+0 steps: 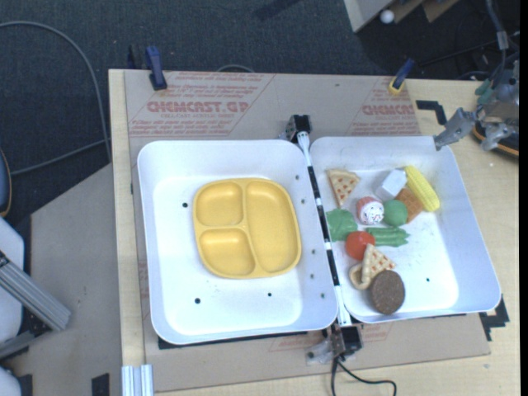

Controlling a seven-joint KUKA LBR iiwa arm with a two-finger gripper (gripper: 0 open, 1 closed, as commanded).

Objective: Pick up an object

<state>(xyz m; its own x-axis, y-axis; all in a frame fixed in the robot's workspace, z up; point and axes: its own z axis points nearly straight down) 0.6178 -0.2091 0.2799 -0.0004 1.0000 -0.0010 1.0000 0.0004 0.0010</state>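
Observation:
The right bin (458, 250) holds several toy foods. A pizza slice (342, 186), a white block (393, 181) and a yellow corn cob (421, 187) lie at its far side. In the middle are a white and red ball (371, 213), a green ball (396, 213), a green leaf (339, 222), a red tomato (359, 243) and a green pod (388, 237). Nearer the front lie a waffle wedge (373, 264) and a brown cookie (386, 292). My gripper (464, 127) hangs beyond the right bin's far right corner, apart from all of them.
A yellow divided plate (246, 226) rests in the left bin (165, 221). Blue clamps (154, 66) (401, 76) grip the board's far edge. The right half of the right bin's floor is bare white.

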